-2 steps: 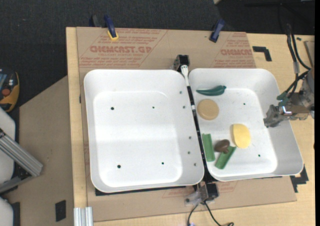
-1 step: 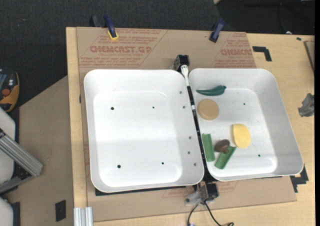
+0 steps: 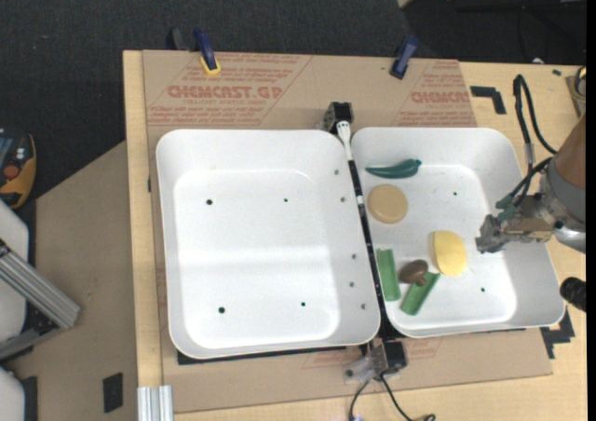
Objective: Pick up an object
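Observation:
The right bin point(image 3: 484, 154) holds several small objects. A dark green curved piece point(image 3: 395, 168) lies near its far left. Below it rests a tan round disc point(image 3: 388, 204). A yellow oval piece point(image 3: 451, 252) lies near the middle. By the bin's front left are a green bar point(image 3: 386, 274), a brown lump point(image 3: 413, 271) and a second green piece point(image 3: 421, 293). My gripper point(image 3: 495, 235) hangs at the bin's right side, just right of the yellow piece, with nothing seen between its fingers.
The left bin point(image 3: 186, 168) stands beside the right one on a cardboard sheet point(image 3: 307, 84). Two clamps point(image 3: 207, 54) point(image 3: 404, 56) grip the sheet's far edge. A black cable point(image 3: 526, 121) loops near the arm at right.

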Available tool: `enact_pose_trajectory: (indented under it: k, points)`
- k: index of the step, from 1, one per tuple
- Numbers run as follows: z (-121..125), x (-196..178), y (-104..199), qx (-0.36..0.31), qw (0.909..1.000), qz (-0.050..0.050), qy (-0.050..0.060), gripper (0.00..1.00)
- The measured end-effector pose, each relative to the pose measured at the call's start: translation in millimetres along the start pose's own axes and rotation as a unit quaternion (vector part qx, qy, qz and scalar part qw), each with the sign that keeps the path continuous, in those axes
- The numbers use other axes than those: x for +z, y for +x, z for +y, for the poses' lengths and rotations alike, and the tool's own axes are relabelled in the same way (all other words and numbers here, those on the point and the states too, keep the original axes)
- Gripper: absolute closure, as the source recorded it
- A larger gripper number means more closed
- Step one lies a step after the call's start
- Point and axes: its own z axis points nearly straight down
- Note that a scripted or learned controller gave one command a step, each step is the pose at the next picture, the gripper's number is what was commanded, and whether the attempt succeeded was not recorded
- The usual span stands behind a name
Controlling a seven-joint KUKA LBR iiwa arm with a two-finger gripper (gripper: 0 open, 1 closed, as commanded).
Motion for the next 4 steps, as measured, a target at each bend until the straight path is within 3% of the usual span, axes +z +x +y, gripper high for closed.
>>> enact_pose_trajectory:
  k: [1,2,3,4]
  points:
    - [1,-128,-37,0.003,0.9999,-0.006,-0.011,1.00]
    - [-1,-246,-74,0.003,0.9999,-0.007,-0.011,1.00]
    - [15,-95,-51,0.001,1.0000,0.000,0.002,1.00]
    - [29,-267,-73,0.002,0.9999,-0.008,-0.014,1.00]
